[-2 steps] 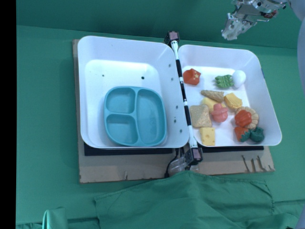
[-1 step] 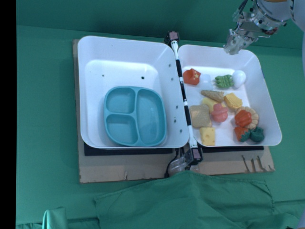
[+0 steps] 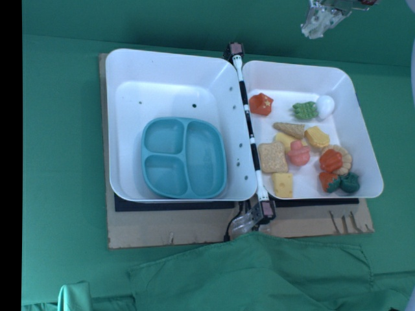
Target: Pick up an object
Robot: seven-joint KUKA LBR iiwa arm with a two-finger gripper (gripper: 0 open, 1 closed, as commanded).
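Gripper point(image 3: 318, 22) seen at far right, high above green backdrop, beyond far rim of right bin point(image 3: 367, 153). Finger state cannot be told; nothing seen held. Toy food lying in right bin: red piece point(image 3: 260, 103) at far left, green piece point(image 3: 304, 110) beside white egg point(image 3: 325, 105), tan wedge point(image 3: 289, 129), yellow block point(image 3: 316, 137), cracker square point(image 3: 273, 157), pink piece point(image 3: 298, 153), cheese block point(image 3: 282, 184) at near side, orange carrot point(image 3: 331, 160). Left bin point(image 3: 123, 76) holds teal divided plate point(image 3: 184, 157). Bins joined by striped black-and-white bar point(image 3: 249, 132).

Toy foods point(image 3: 299, 153) loose in rt bin point(image 3: 363, 141)
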